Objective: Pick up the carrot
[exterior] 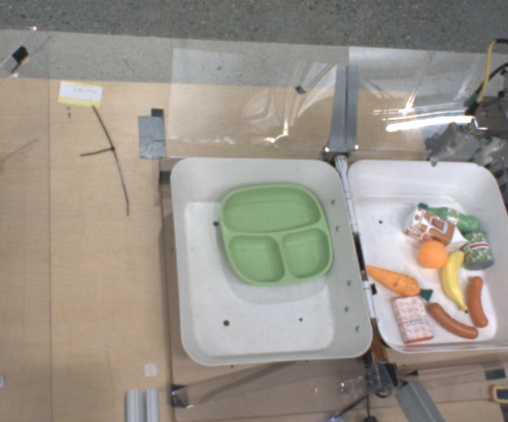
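Note:
An orange carrot [394,280] with a green stem end lies in the right bin [386,196], near that bin's left wall and toward the front. It points left, stem to the right. Parts of the arm [500,121] sit at the far right edge, behind the right bin's back corner, well away from the carrot.
A green three-part plate [276,233] lies in the left bin [201,323]. Around the carrot sit a red-white box [411,320], two sausages [453,323], a banana [452,279], an orange [431,254], a carton [427,225] and green items [476,253].

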`<state>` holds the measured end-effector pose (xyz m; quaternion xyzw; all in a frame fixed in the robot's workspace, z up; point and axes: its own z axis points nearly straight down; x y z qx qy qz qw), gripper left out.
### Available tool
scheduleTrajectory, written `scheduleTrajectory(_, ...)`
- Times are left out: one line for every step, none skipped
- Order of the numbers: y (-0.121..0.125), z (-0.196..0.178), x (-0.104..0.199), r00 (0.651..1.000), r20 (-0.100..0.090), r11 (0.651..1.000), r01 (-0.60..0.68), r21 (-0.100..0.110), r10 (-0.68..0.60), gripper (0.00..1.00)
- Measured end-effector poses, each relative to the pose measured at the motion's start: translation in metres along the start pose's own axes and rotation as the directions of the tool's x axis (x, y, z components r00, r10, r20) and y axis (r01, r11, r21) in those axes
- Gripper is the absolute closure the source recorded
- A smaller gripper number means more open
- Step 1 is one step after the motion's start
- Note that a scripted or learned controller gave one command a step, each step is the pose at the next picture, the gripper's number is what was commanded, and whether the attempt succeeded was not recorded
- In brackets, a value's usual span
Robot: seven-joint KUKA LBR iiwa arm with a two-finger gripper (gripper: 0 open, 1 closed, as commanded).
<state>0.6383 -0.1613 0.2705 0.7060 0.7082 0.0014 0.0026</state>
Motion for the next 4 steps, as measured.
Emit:
scheduleTrajectory(-0.072, 0.132, 0.045, 0.993, -0.001, 0.993, -0.118, 0.004, 0.118, 0.00)
scheduleTrajectory(-0.136, 0.178, 0.036, 0.954, -0.002, 0.954, 0.301, 0.000, -0.301, 0.00)
scheduleTrajectory(-0.134, 0.166, 0.036, 0.954, 0.001, 0.954, 0.300, -0.006, -0.300, 1.00)
scheduleTrajectory(-0.070, 0.077, 0.109, 0.942, -0.001, 0.942, 0.337, -0.002, -0.337, 1.00)
